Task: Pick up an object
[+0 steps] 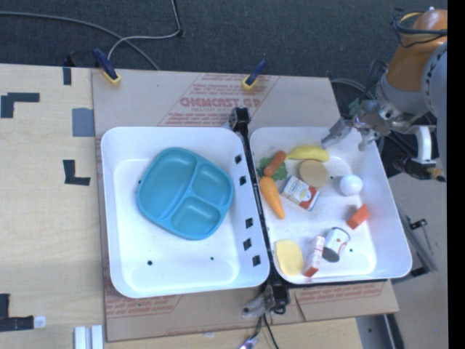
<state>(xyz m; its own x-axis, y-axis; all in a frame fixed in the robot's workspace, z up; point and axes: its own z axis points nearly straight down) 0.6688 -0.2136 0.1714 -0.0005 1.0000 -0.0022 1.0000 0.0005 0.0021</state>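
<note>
- Wooden worktop (43,217) with cardboard sheet, dark carpet behind; two white bins side by side.
- Left bin (116,195): blue divided plate (185,193), nothing else.
- Right bin (385,217): carrot (272,197), banana (307,153), carton (299,193), white ball (351,185), small can (336,243), yellow piece (288,257).
- Pincer (350,131) at right bin's far rim, above banana, fingers spread, gripping nothing.
- Step: approach, probably pre-grasp. Next: descend onto one object, close.
- Fingertips blurry; arm cut off at right.

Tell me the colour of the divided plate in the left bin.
The divided plate is light blue, seen clearly in the camera view.
</note>
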